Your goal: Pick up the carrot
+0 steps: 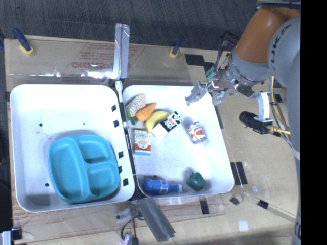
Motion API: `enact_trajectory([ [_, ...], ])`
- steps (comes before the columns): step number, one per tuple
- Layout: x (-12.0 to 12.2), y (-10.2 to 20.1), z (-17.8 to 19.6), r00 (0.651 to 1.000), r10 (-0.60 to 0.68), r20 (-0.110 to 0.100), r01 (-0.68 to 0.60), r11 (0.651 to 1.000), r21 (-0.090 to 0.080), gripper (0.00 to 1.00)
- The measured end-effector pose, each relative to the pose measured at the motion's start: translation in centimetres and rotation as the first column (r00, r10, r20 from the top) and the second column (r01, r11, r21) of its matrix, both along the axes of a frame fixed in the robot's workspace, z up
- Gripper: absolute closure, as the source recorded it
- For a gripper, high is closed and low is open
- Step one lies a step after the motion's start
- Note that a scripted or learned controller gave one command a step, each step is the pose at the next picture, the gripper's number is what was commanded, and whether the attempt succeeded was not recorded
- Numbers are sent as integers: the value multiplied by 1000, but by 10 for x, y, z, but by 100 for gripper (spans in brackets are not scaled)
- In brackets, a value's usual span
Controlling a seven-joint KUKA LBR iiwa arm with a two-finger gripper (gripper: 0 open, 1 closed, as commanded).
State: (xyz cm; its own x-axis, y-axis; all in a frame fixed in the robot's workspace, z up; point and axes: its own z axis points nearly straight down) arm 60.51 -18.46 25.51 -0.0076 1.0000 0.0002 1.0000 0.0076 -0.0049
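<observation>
While the grey arm with its orange band (260,27) reached in from the right, its two-finger gripper (203,94) hovered over the upper right edge of the right-hand shallow white bin (225,160), with nothing between its fingers; how far they stood apart could not be told. The small orange tapered carrot (145,111) lay well to the left of the gripper and a little lower in the view, in the upper left part of that bin. Touching the carrot on its lower side was a curved yellow banana (156,119), and just beyond the carrot, farther from the gripper, sat a pale corn cob (136,104). Between the gripper and the carrot, below the line joining them, lay a small black-and-white carton (173,121) and a small red-and-white carton (196,132). A flat orange-and-white box (142,142) rested lower left of the gripper, beneath the banana. Far below the gripper, along the bin's near wall, lay a blue plastic bottle (159,187) and a dark green rounded object (195,180). In the left-hand white bin (20,111), farthest from the gripper, sat a blue divided plastic tray (84,167).
</observation>
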Motion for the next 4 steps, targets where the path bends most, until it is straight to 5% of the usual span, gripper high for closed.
enact_trajectory([
  [1,52,18,-134,1000,1,2,-1,1000,0,0],
  [2,53,63,-156,994,105,7,-105,994,-4,0],
  [3,54,74,-154,999,50,10,-50,999,-13,0],
  [4,52,85,-159,989,146,1,-146,989,-6,0],
])
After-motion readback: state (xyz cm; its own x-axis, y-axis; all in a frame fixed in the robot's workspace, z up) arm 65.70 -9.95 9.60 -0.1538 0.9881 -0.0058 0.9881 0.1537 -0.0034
